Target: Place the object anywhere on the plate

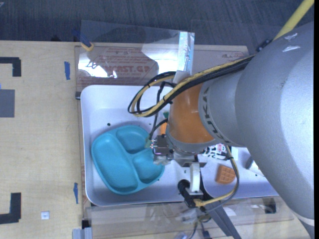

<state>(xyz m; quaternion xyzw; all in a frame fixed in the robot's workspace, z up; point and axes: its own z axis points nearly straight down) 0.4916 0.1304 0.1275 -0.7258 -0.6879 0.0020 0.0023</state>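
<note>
hovering over plate (119, 161) right rim | grasp state: cannot tell, hiding under arm (192, 116) | lying right of plate in bin (99, 106): waffle (225, 174), likely the object | probably handling light, stiff, crumbly | pinching across its flat sides

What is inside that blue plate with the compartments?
The blue plate shows bare compartments on its left and middle. Its right edge is covered by the arm's wrist, so anything lying there is hidden.

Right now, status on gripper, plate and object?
Gripper hidden beneath wrist, over blue plate right edge. Waffle-like piece on bin floor, off plate. Cables overhang bin.
</note>
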